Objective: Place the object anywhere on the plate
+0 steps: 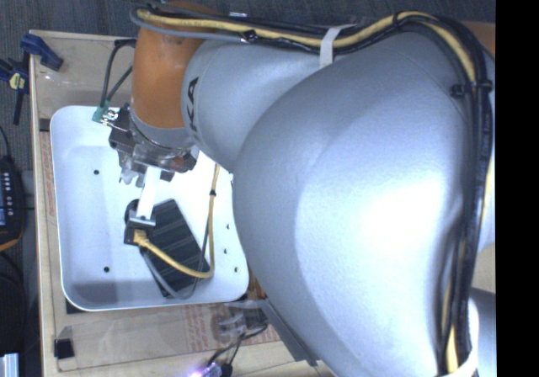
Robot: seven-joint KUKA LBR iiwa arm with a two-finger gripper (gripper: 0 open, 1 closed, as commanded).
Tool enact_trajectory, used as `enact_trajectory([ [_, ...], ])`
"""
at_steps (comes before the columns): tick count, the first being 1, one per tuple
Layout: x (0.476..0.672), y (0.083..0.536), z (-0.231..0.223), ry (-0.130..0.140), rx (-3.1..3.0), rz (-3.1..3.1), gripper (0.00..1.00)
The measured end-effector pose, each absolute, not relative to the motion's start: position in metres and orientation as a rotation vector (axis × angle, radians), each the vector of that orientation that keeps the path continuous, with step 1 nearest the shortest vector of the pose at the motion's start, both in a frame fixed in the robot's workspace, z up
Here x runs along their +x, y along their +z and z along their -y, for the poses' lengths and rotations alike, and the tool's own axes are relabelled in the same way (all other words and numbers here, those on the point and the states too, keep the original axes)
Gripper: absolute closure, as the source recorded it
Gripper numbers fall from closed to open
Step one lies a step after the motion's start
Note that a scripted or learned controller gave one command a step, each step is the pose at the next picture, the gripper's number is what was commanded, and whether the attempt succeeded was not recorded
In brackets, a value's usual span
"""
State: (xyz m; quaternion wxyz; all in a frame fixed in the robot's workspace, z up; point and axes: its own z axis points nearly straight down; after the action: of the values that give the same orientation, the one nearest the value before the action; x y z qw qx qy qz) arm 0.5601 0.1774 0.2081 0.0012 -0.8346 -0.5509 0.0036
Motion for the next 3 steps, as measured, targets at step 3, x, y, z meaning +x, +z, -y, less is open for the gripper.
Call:
enact_trajectory([
  [3,0.566,0.091,-0.108,0.004,-2.242,2.197,1.0],
])
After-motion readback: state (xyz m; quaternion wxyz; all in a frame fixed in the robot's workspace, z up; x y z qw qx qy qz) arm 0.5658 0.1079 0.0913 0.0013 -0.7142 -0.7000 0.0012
